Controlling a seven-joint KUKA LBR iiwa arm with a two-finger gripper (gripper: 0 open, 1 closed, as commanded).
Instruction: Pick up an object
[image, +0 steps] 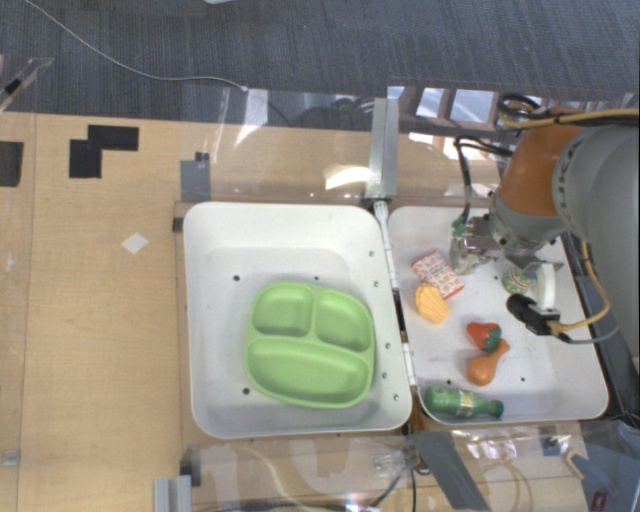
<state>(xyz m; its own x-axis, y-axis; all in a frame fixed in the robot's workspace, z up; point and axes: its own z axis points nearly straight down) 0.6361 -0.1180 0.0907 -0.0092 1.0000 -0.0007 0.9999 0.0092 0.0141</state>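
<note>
My gripper (466, 248) hangs low over the upper part of the right bin (585, 400), at the end of the grey arm with the orange band (535, 170). Just left of it and below lies a pink and white packet (437, 272). A yellow toy food piece (432, 304) sits under the packet. Further toward the front are a red toy fruit with a green top (483, 334), an orange piece (482, 369) and a green bottle (462, 403) lying on its side by the front wall. Nothing can be seen held by the gripper.
The left bin (215, 250) holds a green divided plate (310, 343). A metal divider post (383, 150) stands at the back between the bins. Cables and a black and white part (540, 300) of the arm hang over the right bin's right side.
</note>
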